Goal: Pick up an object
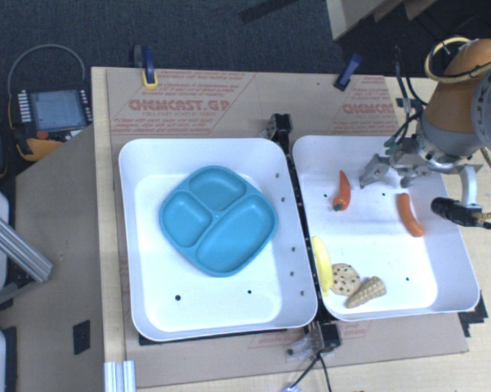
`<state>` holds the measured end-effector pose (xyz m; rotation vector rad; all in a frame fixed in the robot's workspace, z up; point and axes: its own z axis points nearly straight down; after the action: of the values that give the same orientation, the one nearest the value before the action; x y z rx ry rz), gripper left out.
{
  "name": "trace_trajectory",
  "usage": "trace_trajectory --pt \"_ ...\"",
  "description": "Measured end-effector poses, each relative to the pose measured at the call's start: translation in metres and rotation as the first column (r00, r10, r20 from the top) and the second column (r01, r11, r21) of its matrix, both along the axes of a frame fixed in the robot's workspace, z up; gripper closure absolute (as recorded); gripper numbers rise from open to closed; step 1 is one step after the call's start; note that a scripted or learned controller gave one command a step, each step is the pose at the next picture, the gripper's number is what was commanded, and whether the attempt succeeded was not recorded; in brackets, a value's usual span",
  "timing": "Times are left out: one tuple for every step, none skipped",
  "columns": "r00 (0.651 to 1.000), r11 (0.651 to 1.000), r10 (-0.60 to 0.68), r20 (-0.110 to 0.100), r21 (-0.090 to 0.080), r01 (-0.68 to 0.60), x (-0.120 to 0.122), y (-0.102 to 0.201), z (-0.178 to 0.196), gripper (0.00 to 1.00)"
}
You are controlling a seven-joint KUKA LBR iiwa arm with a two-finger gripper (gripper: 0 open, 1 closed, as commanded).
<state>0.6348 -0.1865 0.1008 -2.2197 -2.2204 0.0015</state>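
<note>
The right bin (441,300) holds several toy foods. An orange-red chili with a green stem (341,191) lies near its far left. An orange sausage (409,216) lies to the right of it. At the near left are a yellow banana (321,261), a speckled cookie (343,277) and a waffle cone (366,291). My gripper (388,173) hangs over the far part of this bin, between the chili and the sausage and slightly beyond both. Its fingers are spread, with nothing between them.
A blue divided plate (219,219) lies in the middle of the left bin (155,300). The divider between the two bins (296,219) runs just left of the chili and banana. The arm (457,104) comes in over the right bin's far right corner.
</note>
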Motion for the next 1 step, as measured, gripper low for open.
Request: trace_trajectory --pt "1.000 1.000 0.001 -0.002 0.000 -0.001 -0.0003 0.0007 -0.0171 0.00"
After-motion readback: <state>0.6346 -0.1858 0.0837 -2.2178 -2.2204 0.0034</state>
